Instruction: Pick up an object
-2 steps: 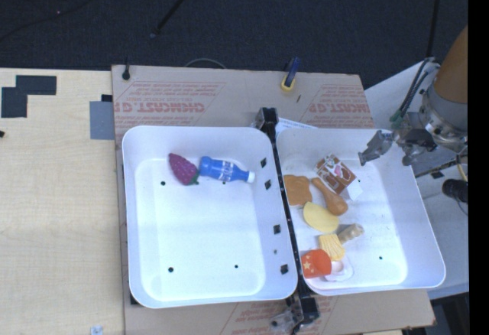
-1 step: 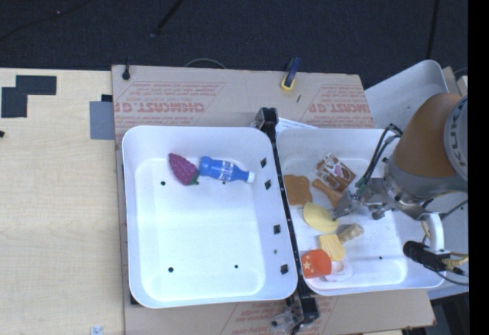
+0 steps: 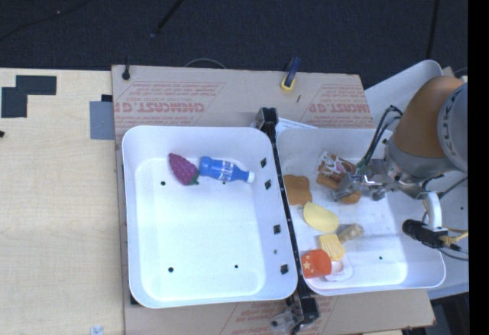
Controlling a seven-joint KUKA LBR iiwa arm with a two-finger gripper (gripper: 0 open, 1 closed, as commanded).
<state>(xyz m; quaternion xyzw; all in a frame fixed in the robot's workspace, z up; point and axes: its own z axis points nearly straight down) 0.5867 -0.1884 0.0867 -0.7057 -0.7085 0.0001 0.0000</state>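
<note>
Reaching in from the right, the arm (image 3: pixel 428 127) has its pincer (image 3: pixel 353 187) low inside the right bin (image 3: pixel 424 272), at the spot where a brown-and-red item (image 3: pixel 336 171) lies near the bin's upper middle. Whether the tool is open or closed on anything cannot be told; it is dark and small against the clutter, and nothing is seen raised off the bin floor. I judge the pick as not yet done: the approach is made, the grasp and lift are left. Other candidates lie close by: a toast-like slab (image 3: pixel 297 190), a yellow lemon-shaped piece (image 3: pixel 320 216), a small yellow block (image 3: pixel 331 245) and a red tomato-like piece (image 3: pixel 315 264). In the left bin (image 3: pixel 145 280), a purple berry-like toy (image 3: pixel 182 168) and a blue bottle (image 3: pixel 224 170) lie touching, well apart from the arm.
</note>
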